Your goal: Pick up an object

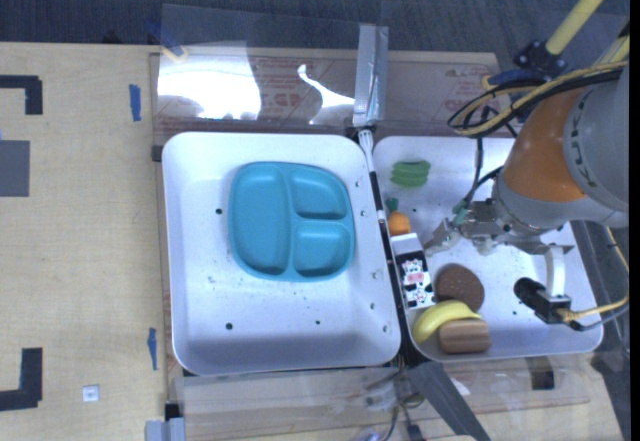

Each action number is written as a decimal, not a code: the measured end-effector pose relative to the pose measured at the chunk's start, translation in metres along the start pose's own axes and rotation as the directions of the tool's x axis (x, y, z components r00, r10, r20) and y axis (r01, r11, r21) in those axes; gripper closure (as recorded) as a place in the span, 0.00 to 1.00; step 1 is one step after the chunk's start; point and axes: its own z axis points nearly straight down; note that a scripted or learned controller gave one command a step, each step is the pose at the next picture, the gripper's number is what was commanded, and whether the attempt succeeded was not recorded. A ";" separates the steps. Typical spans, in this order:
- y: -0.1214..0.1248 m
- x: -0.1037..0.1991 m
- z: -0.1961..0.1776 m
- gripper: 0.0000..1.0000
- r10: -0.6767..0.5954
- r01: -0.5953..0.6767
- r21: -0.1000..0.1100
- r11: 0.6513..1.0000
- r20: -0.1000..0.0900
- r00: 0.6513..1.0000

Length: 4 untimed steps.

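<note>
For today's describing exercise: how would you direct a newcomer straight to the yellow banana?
Find the right-hand white bin. At its near left corner the yellow banana lies between a brown round disc and a tan block. It alone is yellow and curved.

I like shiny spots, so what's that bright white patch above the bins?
In the camera view, that is glare: light bouncing off the clear plastic sheet behind the left bin. The blue divided plate looks evenly lit, and everything there stays fairly sharp.

Yellow banana [443, 318], brown cookie [459, 285], tan block [465, 335] — clustered at right bin's [500, 347] front-left corner.
</note>
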 end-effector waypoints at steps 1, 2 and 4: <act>-0.071 0.005 -0.001 0.00 0.060 -0.060 0.007 0.998 -0.003 0.998; -0.024 0.033 -0.100 0.00 0.157 -0.157 0.002 0.988 -0.002 0.988; -0.069 -0.031 -0.004 0.00 0.249 -0.249 -0.001 0.969 0.001 0.969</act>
